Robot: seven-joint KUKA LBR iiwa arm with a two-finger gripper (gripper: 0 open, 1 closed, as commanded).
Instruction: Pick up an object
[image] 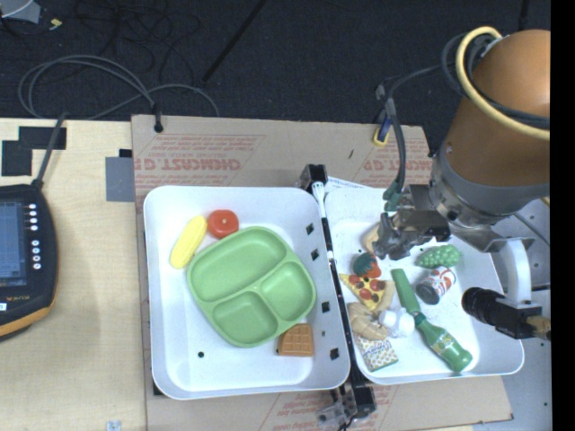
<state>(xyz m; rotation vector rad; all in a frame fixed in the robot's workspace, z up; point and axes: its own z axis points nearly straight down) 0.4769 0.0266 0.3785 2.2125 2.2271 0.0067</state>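
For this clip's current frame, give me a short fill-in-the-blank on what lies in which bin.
1. The green divided plate lies in the ____ bin as the camera sees it.
2. The yellow banana lies beside a round ____ tomato.
3. The green bottle lies in the ____ bin, where the hand hovers.
4. The plate has ____ compartments.

Missing words: left; red; right; three

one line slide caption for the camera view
Grey arm's gripper hovers low in the cluttered right white bin; green divided plate sits in the left.
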